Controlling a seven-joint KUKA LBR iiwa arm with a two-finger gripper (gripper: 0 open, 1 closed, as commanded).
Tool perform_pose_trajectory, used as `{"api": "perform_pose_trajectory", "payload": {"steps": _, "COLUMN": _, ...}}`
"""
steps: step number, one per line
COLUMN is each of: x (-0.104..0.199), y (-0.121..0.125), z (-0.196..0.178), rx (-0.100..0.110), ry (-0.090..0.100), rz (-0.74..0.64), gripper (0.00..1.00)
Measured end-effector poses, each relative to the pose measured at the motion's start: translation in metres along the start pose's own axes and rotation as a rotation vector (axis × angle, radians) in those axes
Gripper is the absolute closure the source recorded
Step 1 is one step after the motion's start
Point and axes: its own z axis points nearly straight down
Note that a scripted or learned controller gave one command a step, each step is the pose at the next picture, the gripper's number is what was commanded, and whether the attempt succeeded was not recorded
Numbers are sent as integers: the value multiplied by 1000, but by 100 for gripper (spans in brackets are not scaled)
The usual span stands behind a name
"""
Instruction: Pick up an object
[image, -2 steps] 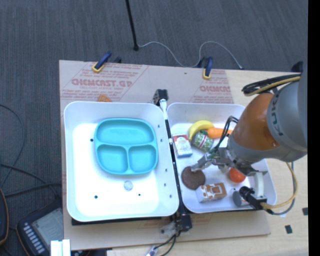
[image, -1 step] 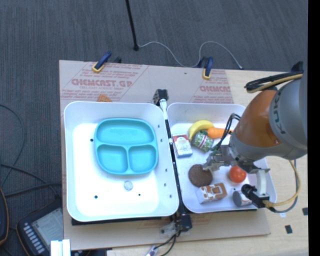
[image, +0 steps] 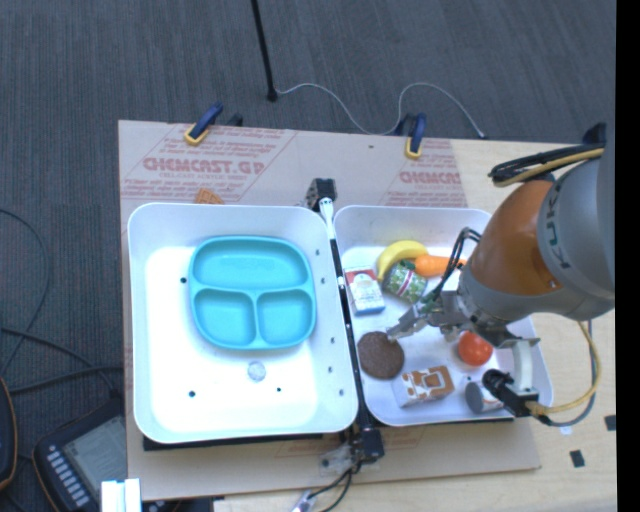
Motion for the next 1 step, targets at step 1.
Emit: {"api": "perform_pose_trajectory", "payload": {"steps": 1, "x": 16, "y": -27, "z": 10, "rx": -2, "ry": -3, "rz": 1, "gripper": 0}}
